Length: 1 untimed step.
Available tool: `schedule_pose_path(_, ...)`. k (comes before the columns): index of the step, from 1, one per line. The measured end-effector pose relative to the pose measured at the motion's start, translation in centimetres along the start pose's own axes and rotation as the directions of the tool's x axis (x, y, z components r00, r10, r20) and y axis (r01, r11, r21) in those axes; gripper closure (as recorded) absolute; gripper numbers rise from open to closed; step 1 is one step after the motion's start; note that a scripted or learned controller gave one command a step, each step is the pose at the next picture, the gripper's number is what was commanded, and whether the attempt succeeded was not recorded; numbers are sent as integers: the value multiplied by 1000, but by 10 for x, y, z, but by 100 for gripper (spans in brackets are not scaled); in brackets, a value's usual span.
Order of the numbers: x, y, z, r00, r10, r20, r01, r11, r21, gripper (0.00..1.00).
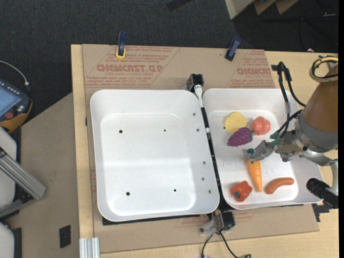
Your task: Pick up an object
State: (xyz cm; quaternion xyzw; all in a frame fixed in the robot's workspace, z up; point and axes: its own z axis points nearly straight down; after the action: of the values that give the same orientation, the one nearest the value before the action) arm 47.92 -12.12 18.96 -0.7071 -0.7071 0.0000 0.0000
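At the near edge of the right bin lie a red pepper and, to its right, a reddish-orange sausage, the two apart from each other. Between them and a little farther back sits an orange carrot, lying lengthwise with its narrow end toward the near rim.

Just above the carrot's blunt end hangs the gripper, a grey metal piece pointing left and slightly downward into the bin. It is close over the carrot top, but whether it touches it cannot be told, and nothing is seen between its fingers (how far apart they stand cannot be told either, since they merge into one grey shape from this angle). The arm enters from the right, its grey wrist low over the bin's right side and the orange band rising above that, with black cables looping past it.

Farther back in the same bin, a purple grape bunch rests just left of the gripper, touching a yellow lemon behind it. A pinkish-red peach sits just right of those two.

The left bin lies alongside, the two rims meeting down the middle. Both rest on a brown cardboard sheet held at its far edge by two blue clamps.
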Motion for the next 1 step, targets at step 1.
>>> schedule_pose_path(1, 20, -1, 110, 1000, 0, -3, 0, 1000, 4, 0)
